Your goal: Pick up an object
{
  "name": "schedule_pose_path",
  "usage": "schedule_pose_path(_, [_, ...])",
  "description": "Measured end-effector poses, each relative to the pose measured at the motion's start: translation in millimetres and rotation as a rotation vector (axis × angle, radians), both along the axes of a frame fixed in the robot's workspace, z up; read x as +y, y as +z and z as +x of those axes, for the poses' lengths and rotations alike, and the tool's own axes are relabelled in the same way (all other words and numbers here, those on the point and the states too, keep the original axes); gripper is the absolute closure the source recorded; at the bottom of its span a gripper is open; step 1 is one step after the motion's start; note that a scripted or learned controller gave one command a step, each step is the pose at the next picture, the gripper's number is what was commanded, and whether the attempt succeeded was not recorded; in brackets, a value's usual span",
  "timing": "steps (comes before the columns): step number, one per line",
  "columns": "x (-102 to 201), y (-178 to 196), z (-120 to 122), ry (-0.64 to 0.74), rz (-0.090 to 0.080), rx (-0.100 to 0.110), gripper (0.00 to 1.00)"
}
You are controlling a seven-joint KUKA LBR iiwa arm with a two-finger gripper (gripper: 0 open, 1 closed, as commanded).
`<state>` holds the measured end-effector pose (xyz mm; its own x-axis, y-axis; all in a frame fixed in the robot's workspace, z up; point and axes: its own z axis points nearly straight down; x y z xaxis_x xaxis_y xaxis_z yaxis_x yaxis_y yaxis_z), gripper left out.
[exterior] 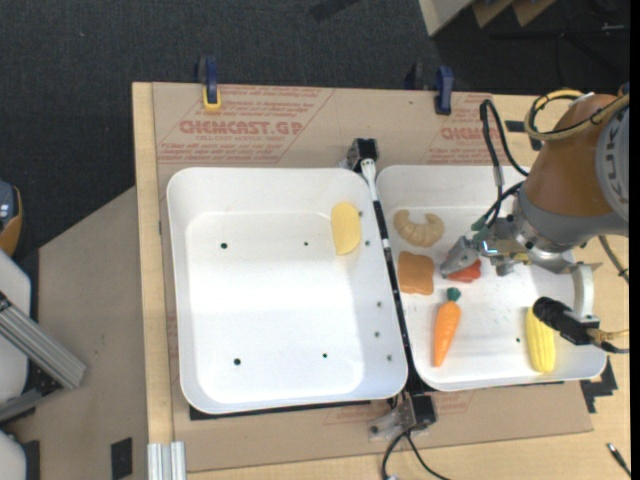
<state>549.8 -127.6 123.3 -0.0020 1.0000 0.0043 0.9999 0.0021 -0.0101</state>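
Nearest the camera in the right bin (590,373) lie a corn cob (540,340) at the right and a carrot (446,330), green top pointing away, toward the middle. Just beyond the carrot sits a piece of toast (416,272), with a croissant (419,228) behind it. A red item (466,271) lies between toast and wrist, partly covered; its kind cannot be made out. The gripper (468,255) is low over that red item, fingers spread, nothing seen between them. Judgement: the approach step is in hand, with no object secured; the next move calls for a straight descent around the red item, then a firm close. The left bin (200,298) holds a pale yellow slice (345,228) at its far right side. The arm (575,183) hides the right bin's far right corner, and the fingertips are hard to separate from the red item
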Motion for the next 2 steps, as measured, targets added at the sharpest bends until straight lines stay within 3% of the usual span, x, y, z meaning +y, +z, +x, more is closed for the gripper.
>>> schedule_pose_path(1, [14, -41, -37, -0.003, -0.001, -0.003, 0.0])
schedule_pose_path(2, [12, -28, -35, -0.003, -0.005, -0.012, 1.0])
